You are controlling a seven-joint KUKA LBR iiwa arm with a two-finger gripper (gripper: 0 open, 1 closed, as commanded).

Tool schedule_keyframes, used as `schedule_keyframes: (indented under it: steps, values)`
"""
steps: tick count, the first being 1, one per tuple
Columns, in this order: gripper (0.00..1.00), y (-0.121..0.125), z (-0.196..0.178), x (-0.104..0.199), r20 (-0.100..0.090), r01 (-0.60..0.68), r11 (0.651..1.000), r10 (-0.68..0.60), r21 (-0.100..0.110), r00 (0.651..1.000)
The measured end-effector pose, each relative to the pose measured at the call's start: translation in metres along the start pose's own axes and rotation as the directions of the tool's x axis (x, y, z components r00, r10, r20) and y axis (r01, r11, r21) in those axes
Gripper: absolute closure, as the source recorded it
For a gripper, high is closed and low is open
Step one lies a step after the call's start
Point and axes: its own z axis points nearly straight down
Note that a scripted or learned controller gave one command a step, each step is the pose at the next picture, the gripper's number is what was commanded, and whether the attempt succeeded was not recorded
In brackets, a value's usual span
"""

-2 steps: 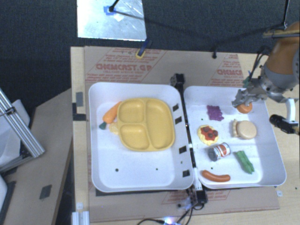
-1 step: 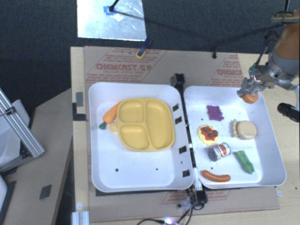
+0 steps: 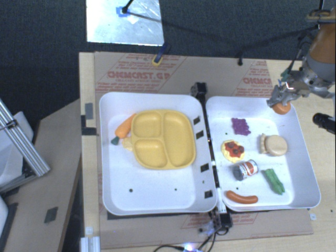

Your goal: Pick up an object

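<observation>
Left bin (image 3: 113, 193): yellow divided plate (image 3: 160, 139), carrot (image 3: 124, 126) at its left edge. Right bin (image 3: 307, 188): purple grapes (image 3: 240, 125), pizza (image 3: 233, 150), can (image 3: 245, 169), sausage (image 3: 241, 197), bun (image 3: 273, 145), green vegetable (image 3: 273, 180). Pincer (image 3: 282, 101) at the far corner grips an orange object (image 3: 282, 108). Cardboard-lined table (image 3: 142, 70); dark carpet.

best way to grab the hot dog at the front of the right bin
Come straight down on the hot dog and close across its narrow middle. It lies flat and long, roughly parallel to the bin's front wall, with bare floor on both long sides for the fingers.
</observation>
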Motion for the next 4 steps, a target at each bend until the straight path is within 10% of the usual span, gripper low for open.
schedule_keyframes:
  steps: [3,4]
  values:
    - [1.00,-0.040,0.009,0.155,-0.003,0.003,1.000,-0.003,0.006,1.000]
    - [1.00,-0.042,-0.009,0.142,0.000,-0.004,1.000,0.004,0.001,1.000]
